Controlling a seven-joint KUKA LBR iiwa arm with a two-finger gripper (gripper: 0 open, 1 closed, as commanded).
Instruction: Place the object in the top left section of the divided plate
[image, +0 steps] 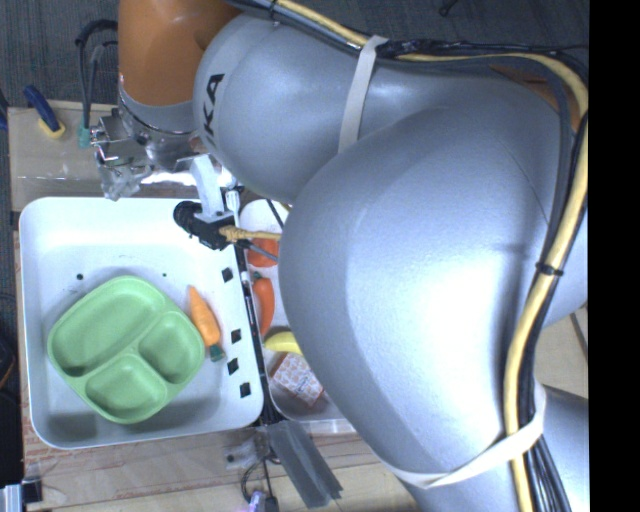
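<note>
A green divided plate (125, 346) with three sections lies in the left bin (60, 240), towards its front. An orange carrot (203, 315) with a green end lies on the bin floor, touching the plate's right rim. My gripper (118, 172) hangs over the back edge of the left bin, well behind the plate and the carrot, below the orange wrist band. Its metal parts are blurred, and I see nothing held in it.
The arm's grey body covers most of the right bin. Along that bin's left side lie a white round thing (260, 215), a red-orange piece (263, 298), a yellow piece (281, 342) and a brown packet (297, 381). A black divider (243, 320) runs between the bins.
</note>
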